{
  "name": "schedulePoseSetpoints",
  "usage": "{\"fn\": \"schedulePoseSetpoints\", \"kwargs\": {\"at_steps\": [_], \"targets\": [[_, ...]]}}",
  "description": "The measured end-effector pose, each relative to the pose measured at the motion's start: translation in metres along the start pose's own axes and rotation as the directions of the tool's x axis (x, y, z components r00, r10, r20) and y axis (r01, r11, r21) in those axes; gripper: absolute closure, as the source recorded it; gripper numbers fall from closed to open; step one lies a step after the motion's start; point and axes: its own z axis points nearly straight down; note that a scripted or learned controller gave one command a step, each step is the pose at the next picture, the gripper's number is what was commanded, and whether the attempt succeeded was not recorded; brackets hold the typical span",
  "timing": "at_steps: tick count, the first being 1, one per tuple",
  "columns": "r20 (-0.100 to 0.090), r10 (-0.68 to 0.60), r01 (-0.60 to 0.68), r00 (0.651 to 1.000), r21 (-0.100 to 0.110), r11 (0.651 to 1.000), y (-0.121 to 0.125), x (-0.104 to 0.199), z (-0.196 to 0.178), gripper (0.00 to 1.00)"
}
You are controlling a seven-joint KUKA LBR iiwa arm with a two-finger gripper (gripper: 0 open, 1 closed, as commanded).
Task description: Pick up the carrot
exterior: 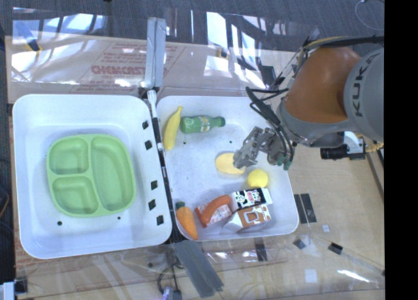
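Observation:
The carrot (187, 221) is small and orange, lying in the front left corner of the right bin (196, 168), against the bin's wall. My gripper (247, 155) hangs over the middle right of that bin, well to the right of and behind the carrot. Its grey fingers point down and left, just above a pale yellow item (227, 164). Nothing shows between the fingers.
The right bin also holds a banana (171, 128), a green bottle (202, 123), a yellow lemon (258, 178), an orange packet (215, 210) and two small cartons (251, 207). A green divided plate (91, 174) lies in the left bin (26, 161).

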Motion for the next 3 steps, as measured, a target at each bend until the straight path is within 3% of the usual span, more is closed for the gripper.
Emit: {"fn": "schedulePoseSetpoints", "kwargs": {"at_steps": [1,2,3], "targets": [[0.006,-0.291,0.291,0.957,0.001,0.957,0.018,-0.067,-0.027,0.00],[0.000,-0.480,0.480,0.877,-0.001,0.877,0.026,0.005,0.063,0.00],[0.004,-0.753,0.753,0.658,0.001,0.658,0.098,0.063,-0.008,0.00]]}}
